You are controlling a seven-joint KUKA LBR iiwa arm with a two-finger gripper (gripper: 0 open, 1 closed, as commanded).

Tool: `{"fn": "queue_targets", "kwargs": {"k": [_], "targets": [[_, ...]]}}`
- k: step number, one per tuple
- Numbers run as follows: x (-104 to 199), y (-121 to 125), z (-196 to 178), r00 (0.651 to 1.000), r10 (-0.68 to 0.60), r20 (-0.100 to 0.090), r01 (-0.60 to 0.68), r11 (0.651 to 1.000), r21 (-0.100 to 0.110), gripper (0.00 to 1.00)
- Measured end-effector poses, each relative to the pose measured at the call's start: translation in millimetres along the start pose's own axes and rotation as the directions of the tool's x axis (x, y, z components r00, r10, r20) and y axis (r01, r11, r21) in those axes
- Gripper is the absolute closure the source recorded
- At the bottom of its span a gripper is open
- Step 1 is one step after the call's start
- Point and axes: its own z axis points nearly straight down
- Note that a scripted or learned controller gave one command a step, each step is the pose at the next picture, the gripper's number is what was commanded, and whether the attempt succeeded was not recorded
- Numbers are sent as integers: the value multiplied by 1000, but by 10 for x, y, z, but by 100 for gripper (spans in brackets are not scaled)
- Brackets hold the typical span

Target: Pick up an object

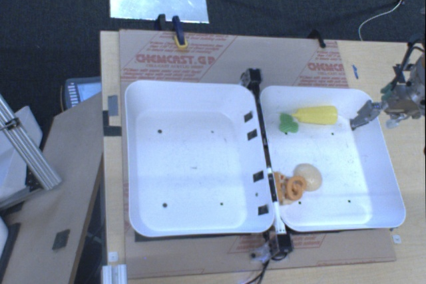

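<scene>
Meanwhile, a yellow toy corn cob (pixel 314 116) with a green end lies in the right bin (pixel 373 206), well apart from a beige ball (pixel 309 175) and orange ring (pixel 291 187), as the gripper (pixel 365 114) hovers nearby, whether open or closed unclear.

two white bins (pixel 193 93), one toy corn cob (pixel 313 116), one cream ball (pixel 309 176), one orange ring (pixel 291 187)
</scene>
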Motion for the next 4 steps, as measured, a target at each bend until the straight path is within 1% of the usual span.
{"fn": "queue_targets", "kwargs": {"k": [1, 2, 3, 4], "targets": [[0, 10, -112, 1000, -4, 1, 4, 1000, -4, 100], [-21, -727, -588, 1000, 4, 1, -4, 1000, -3, 100], [600, -718, -1438, 1000, -8, 1, 8, 1000, -10, 100], [1293, -724, -2920, 1000, -10, 0, 10, 1000, -19, 100]]}}
